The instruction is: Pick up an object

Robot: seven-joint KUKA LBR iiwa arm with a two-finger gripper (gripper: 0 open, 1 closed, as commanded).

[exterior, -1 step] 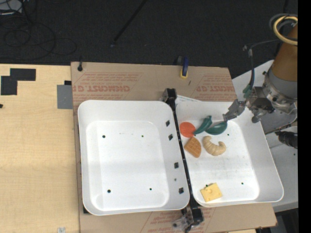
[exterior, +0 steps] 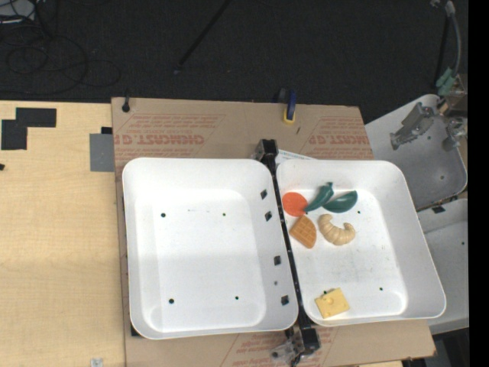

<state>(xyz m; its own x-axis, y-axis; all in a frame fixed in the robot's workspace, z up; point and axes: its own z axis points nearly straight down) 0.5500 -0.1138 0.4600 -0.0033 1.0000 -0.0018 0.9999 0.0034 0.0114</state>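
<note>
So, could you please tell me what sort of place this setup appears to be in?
Most likely a robotics lab bench for grasping trials. Two shallow white bins, the left bin and the right bin, sit on cardboard; the right one holds toy food such as a croissant, and loose cables lie on the dark floor behind.

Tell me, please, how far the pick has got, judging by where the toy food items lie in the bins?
Nothing looks done yet. The round orange-red toy, the teal curved toy, the tan croissant-shaped toy, the orange waffle-like piece and the yellow cheese-like block all lie in the right white bin. Nothing is in hand. The whole pick is left: approach, grasp, lift.
</note>
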